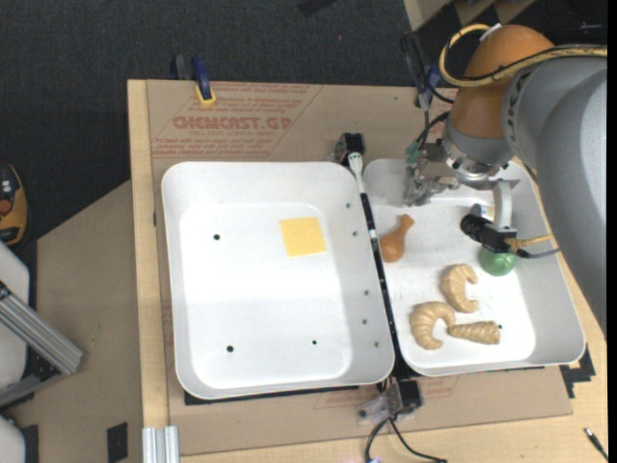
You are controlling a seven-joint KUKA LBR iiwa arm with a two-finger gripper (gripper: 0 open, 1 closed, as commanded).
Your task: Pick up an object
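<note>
We read "CHEMCAST GP" on the brown board (231, 122); the gripper (420, 193) hangs at the right bin (549, 331)'s far-left edge, its grip we cannot tell; the drumstick (394, 240) lies just below; the left bin (193, 258) offers room around a yellow slice (303, 236).

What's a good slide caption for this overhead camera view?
Arm's gripper poised over the right bin near a drumstick and croissants; cheese slice in the left bin.

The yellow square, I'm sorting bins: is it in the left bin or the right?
In the left bin; the yellow square lies flat on its floor.
</note>
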